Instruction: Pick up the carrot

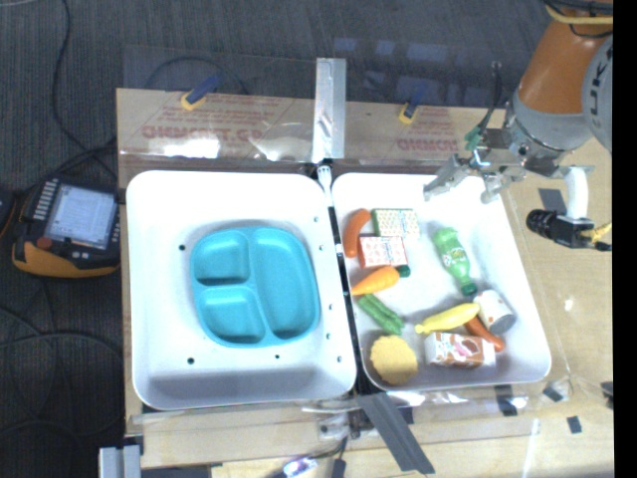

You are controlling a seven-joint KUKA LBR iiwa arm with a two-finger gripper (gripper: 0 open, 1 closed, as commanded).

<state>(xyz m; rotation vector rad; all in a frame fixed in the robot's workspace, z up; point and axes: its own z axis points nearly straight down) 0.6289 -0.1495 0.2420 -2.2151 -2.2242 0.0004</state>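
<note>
Grey arm (569,63) with orange band reaching in from the right, wrist tilted down over the far right corner of the right bin (528,312). Gripper (465,178) hanging just above that bin's rear rim, metal fingers (443,181) spread wide apart, nothing between them.

Carrot (374,281) lying well apart from the gripper, down and to the left of it, near the left wall of the right bin. Smooth orange taper, tilted, thick end toward the bin's middle, narrow end toward the divider between the bins. Just behind it, a small printed box (382,252) with red and white faces, touching or nearly touching the carrot. Beside that, a second box (395,222) with a dotted pale pattern. An orange-red sausage shape (354,233) standing along the left wall, just behind the carrot. A green pod-like piece (380,313) just in front of the carrot.

Farther right, a glossy green bottle (454,256) lying at a slant, a yellow banana (448,318), a small tin can (495,310) on its side, a printed packet (456,350), and a rough-textured yellow round piece (393,358) at the front.

Left bin (159,297), smooth white plastic, bearing a turquoise sectioned plate (254,283) with three compartments.
</note>
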